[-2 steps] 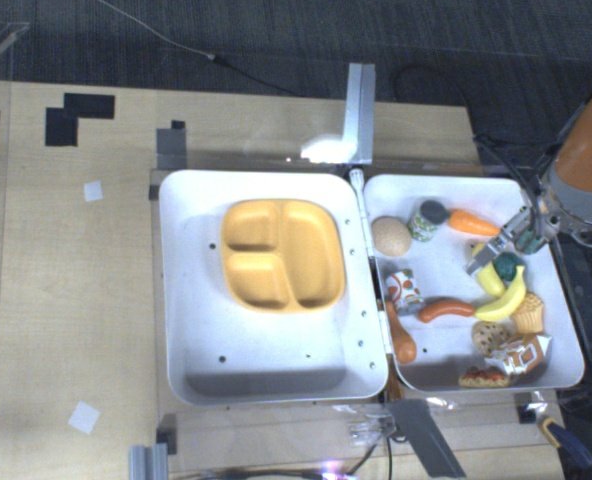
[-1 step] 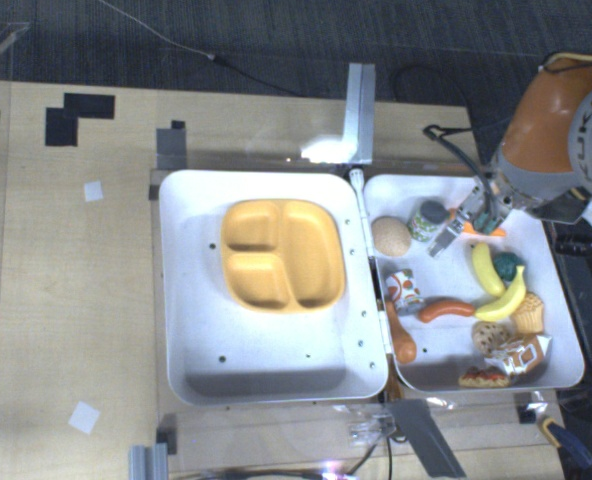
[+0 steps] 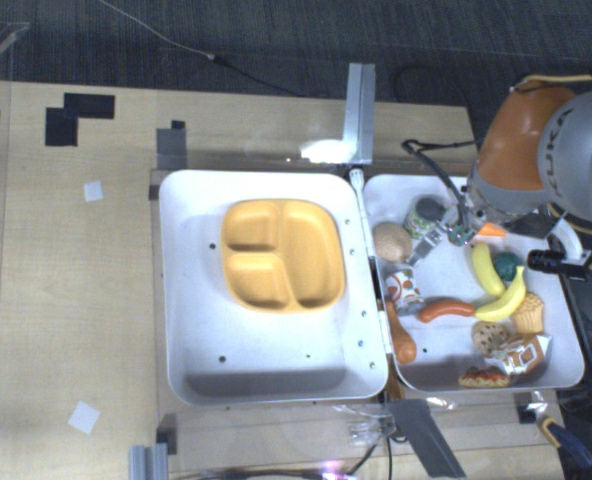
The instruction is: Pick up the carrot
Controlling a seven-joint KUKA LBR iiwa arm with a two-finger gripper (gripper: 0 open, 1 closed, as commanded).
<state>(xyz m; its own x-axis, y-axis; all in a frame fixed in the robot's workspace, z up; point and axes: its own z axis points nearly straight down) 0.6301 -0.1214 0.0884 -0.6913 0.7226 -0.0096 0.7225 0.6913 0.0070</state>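
Observation:
A small orange carrot [image 3: 490,232] lies in the back part of the right bin [image 3: 568,368], and only a short piece of it shows past the wrist. My gripper [image 3: 444,232] hangs low over that same area, just left of the carrot and right of a tan potato-like ball [image 3: 391,240]. The grey arm with its orange band [image 3: 516,153] reaches in from the right and covers the bin's back right corner.
The right bin also holds a yellow banana [image 3: 496,283], a dark green piece [image 3: 505,266], a red-orange sausage [image 3: 446,310], a brown drumstick-like piece [image 3: 403,340], a cone [image 3: 531,313] and several small toys. The left bin [image 3: 191,368] holds a yellow divided tray [image 3: 281,253].

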